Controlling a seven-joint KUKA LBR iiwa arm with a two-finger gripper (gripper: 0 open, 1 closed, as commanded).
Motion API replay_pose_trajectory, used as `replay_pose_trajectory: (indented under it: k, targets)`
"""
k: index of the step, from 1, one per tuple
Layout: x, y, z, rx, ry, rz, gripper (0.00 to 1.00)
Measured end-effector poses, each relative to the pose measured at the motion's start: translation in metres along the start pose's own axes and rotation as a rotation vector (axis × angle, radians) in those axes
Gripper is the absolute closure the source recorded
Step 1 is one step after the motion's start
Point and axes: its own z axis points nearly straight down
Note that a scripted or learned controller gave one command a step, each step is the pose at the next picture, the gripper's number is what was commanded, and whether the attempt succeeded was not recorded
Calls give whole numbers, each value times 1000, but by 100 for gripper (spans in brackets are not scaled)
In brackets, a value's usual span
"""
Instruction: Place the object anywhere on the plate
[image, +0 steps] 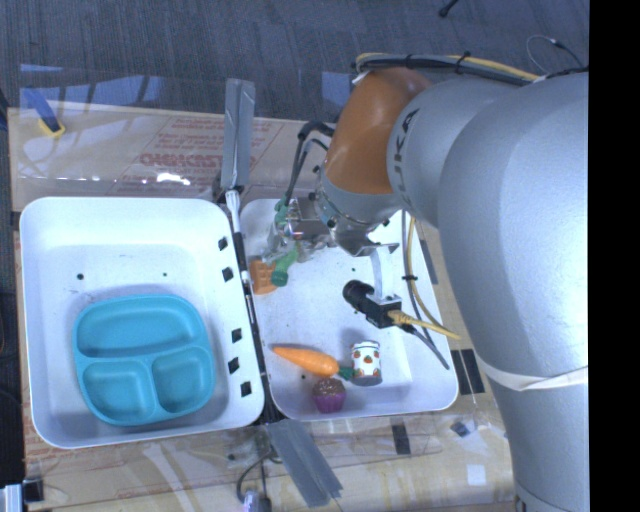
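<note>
A blue divided plate (145, 357) lies in the left bin (50, 240), toward its front. My gripper (288, 238) is low in the back left corner of the right bin (420, 395), near the divider between the bins. Just below it a small orange piece (262, 277) and a green piece (283, 266) sit against the bin's left wall. An orange carrot (306, 359), a small white printed cup (366, 362) and a purple round item (329, 394) lie near the right bin's front.
The arm's grey body and orange band (365, 125) cover the right bin's back right part. A black fitting with a yellow cable (372, 302) hangs over the bin's middle. A grey bar (236, 135) stands behind the divider.
</note>
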Motion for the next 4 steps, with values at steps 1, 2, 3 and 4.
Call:
replay_pose_trajectory:
  k: [1, 2, 3, 4]
  targets:
    - [102, -27, 1, 2, -1, -22, 100]
    - [102, -27, 1, 1, -1, -21, 0]
    - [124, -11, -15, -1, 0, 307, 0]
    - [145, -20, 25, 5, -1, 608, 0]
